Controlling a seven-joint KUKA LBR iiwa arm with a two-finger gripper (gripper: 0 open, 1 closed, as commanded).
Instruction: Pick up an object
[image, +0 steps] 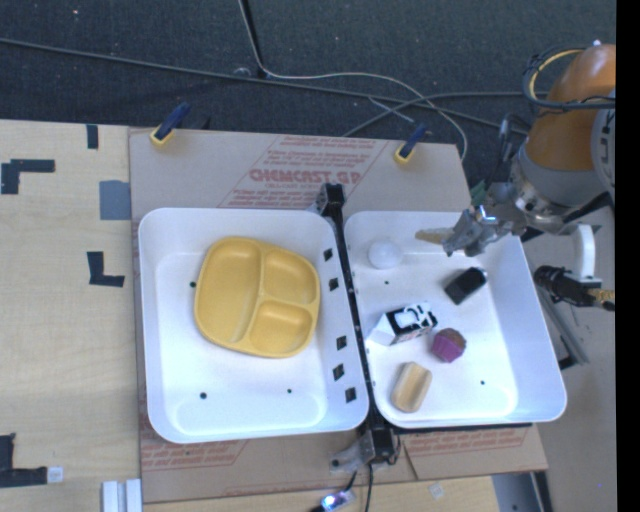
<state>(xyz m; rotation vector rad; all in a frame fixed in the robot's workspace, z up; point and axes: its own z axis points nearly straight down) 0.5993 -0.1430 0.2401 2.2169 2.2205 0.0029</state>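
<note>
End effector grip unclear; right bin has five objects, left bin one plate

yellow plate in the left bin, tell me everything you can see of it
The yellow plate is a rounded-square tray, plastic by the look, with three compartments: one long one on its left side and two smaller ones on its right. It looks bare. It lies flat, right side up, turned slightly askew, on the floor of the left bin, toward the bin's far half. Nothing else touches it.
</note>
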